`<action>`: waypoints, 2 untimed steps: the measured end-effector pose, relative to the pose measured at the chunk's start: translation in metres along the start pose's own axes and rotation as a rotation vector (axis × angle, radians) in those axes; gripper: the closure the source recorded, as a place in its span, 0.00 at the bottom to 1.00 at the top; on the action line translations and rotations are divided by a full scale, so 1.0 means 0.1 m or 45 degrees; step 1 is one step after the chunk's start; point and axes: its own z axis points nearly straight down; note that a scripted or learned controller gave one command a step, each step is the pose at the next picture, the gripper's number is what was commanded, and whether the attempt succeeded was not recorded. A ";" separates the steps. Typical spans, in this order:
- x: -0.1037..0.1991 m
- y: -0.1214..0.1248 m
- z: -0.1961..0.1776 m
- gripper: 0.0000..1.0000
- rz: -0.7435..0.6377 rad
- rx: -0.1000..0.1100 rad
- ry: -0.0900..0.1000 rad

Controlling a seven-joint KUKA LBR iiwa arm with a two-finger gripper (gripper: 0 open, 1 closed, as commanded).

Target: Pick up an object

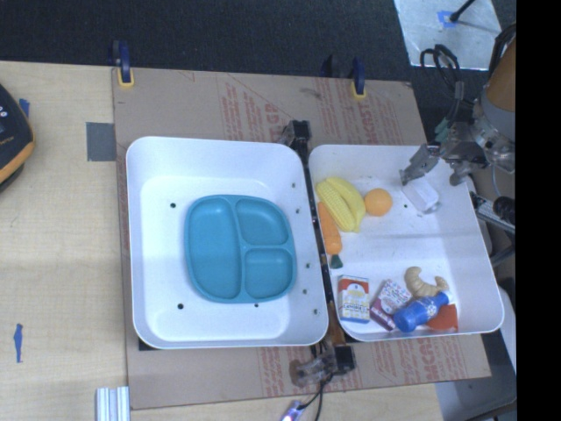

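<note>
The gripper (436, 170) is hanging over the right bin (465, 253), its two fingers spread apart and pinching nothing.

A small clear packet (422, 196) is lying on the bin floor just beneath the fingers, toward five o'clock of the left one. An orange (378, 202) is sitting at nine o'clock from the packet, with a yellow corn cob (341, 203) beside it and a carrot (329, 229) resting along the bin's left wall. Toward six o'clock a red-and-white carton (354, 299), a small snack packet (391, 298), a croissant (423, 281) and a blue bottle (420, 313) are crowding the near edge. The left bin (158, 296), at nine o'clock, is holding a blue divided plate (240, 247).
</note>
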 end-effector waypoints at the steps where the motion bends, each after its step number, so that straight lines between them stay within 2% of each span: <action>1: 0.30 0.19 0.90 0.00 -0.001 0.003 -0.001; 2: 0.20 0.26 1.32 0.00 0.002 -0.015 -0.007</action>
